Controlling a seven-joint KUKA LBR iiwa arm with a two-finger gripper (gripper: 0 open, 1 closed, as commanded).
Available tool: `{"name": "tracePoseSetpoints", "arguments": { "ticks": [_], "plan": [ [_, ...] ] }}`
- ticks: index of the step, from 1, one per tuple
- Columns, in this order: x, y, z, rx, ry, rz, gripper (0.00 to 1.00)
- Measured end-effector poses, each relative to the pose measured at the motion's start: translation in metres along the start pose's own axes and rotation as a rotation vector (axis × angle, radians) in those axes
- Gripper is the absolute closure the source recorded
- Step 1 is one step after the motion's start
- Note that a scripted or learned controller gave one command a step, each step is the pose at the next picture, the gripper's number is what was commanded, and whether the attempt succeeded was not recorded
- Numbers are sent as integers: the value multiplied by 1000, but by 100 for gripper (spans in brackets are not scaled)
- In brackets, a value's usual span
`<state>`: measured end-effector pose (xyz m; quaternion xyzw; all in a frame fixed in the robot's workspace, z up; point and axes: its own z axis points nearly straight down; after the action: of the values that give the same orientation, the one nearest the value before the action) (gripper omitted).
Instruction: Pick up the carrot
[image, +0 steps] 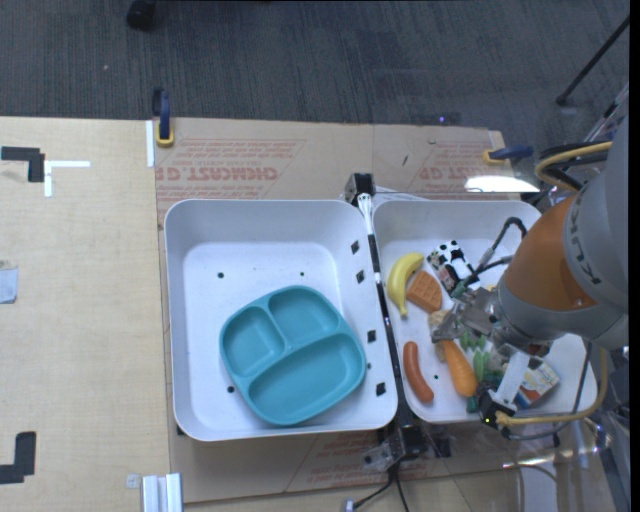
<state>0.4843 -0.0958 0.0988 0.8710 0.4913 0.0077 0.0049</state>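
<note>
In the right bin (392, 300), carrot (460, 368) crowded beside gripper (447, 330).

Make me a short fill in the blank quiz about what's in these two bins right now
1. The teal divided plate lies in the ____ bin.
2. The yellow fruit beside the right bin's left wall is a ____.
3. The carrot lies just right of a red ____.
4. The gripper is above the ____ bin.

Missing words: left; banana; sausage; right
</note>
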Motion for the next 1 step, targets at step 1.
{"name": "tracePoseSetpoints", "arguments": {
  "ticks": [1],
  "plan": [
    [1,1,0,-3,3,206,0]
  ]
}}
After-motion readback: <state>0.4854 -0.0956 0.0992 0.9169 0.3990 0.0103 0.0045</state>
